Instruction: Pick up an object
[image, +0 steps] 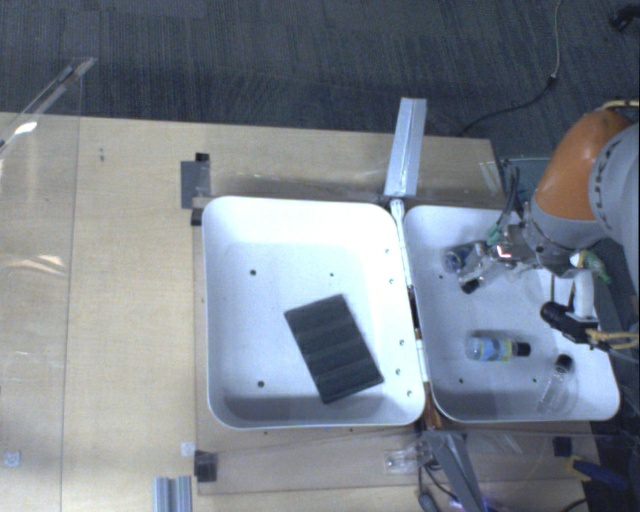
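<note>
In the left bin (225, 300), a dark ribbed pad (334, 348) lies at five o'clock. In the right bin (430, 390), a small bottle (496, 349) lies at six o'clock; the gripper (470, 268) hovers at ten o'clock.

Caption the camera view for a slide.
Gripper hovers in the right bin above a small bottle; a dark ridged slab lies in the left bin.

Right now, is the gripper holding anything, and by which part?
Cannot be told. The gripper is low in the right bin, and the small bottle lies apart from it.
</note>
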